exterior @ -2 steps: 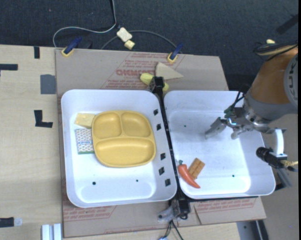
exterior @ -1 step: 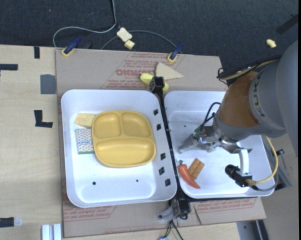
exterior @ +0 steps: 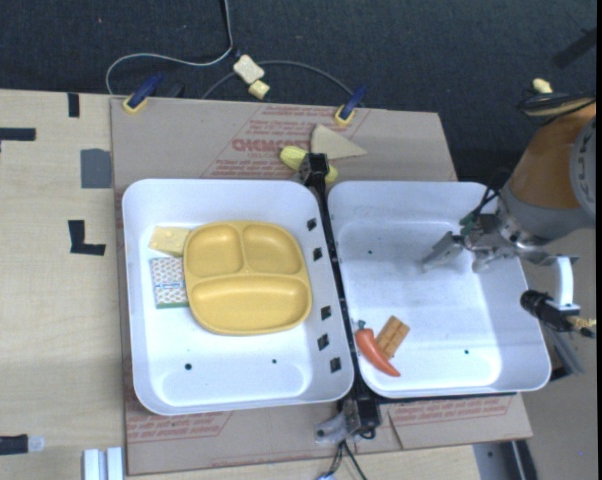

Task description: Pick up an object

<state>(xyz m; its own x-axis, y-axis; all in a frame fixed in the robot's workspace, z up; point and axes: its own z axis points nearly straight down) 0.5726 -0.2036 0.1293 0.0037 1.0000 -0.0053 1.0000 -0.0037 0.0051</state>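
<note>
even, bright overhead light; soft shadows, slight blur

Two bins sat side by side on a cardboard sheet on the bench. In the left bin a divided plate lay near the middle, with a sponge touching its left edge and a flat piece just behind the sponge. In the right bin a chili and a cracker lay together near the front left corner. The gripper hung over the right bin's back right part, the arm reaching in from the right.
</note>
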